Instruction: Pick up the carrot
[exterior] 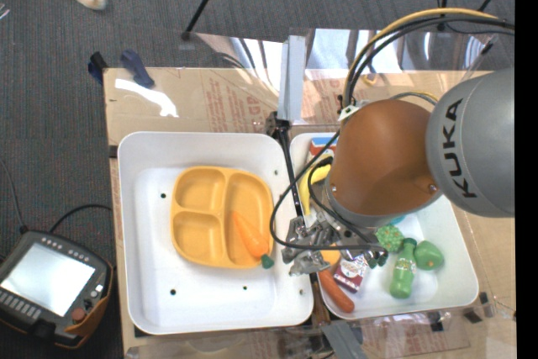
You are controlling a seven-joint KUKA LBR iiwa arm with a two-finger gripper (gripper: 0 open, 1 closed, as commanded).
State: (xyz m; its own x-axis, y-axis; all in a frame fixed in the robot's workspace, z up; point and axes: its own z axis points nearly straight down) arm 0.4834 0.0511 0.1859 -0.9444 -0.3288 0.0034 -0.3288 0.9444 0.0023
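Note:
The carrot [250, 235] is orange with a green stem end, lying slanted in the right-hand compartment of a yellow divided plate [202, 219] in the left bin [143, 181]. My gripper [304, 250] hangs over the divider between the two bins, just right of the carrot's green end and apart from it. The big orange wrist band [382, 164] hides most of the hand.
The right bin [458, 265] holds a red sausage [337, 292], a small red-and-white packet [351, 271], a green bottle [403, 271], a green pepper [429, 255] and a green broccoli piece [389, 236]. Black cables [290, 172] loop over the divider. A tablet controller [50, 282] lies at lower left.

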